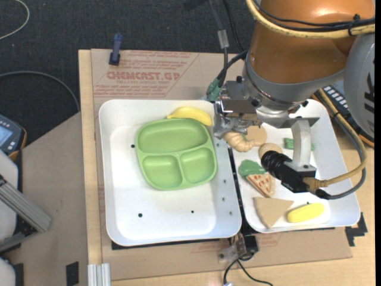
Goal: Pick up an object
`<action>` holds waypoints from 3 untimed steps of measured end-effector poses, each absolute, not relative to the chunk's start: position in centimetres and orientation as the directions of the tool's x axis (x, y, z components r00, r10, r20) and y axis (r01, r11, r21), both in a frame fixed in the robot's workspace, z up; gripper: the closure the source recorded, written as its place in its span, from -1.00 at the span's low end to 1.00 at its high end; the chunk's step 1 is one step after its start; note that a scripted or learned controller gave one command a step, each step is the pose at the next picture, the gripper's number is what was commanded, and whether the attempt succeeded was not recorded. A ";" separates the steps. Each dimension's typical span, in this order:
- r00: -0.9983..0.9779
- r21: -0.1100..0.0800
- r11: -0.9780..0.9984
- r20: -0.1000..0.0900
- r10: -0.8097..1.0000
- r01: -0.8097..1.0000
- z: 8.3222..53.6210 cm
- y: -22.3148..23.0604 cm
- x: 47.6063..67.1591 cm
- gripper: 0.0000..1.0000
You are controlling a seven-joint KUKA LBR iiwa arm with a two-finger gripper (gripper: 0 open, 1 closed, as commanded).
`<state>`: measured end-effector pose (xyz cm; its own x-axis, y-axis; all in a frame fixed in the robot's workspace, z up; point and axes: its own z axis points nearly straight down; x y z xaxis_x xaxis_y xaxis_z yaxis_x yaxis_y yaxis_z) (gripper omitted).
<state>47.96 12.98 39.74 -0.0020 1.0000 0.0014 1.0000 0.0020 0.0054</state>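
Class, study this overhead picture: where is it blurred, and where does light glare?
Camera view: the orange band, closest to the lens, looks soft and carries a pale sheen; the green plate is sharp with mild highlights; the left bin is bright white, shadowed under the plate.

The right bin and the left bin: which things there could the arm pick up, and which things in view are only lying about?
For the job:
- croissant
- pizza slice
- tan wedge
- yellow piece
- banana
- green divided plate
- hand, above the bins' shared edge

Just lying about:
- blue clip
- brown board
- grey cable
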 end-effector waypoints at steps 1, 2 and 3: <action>-0.002 0.004 0.002 0.001 1.000 1.000 38.8 16.7 50.6 1.00; -0.006 -0.012 0.006 -0.003 1.000 1.000 27.4 22.1 47.6 1.00; 0.006 -0.005 -0.006 -0.004 1.000 1.000 16.0 18.1 55.4 1.00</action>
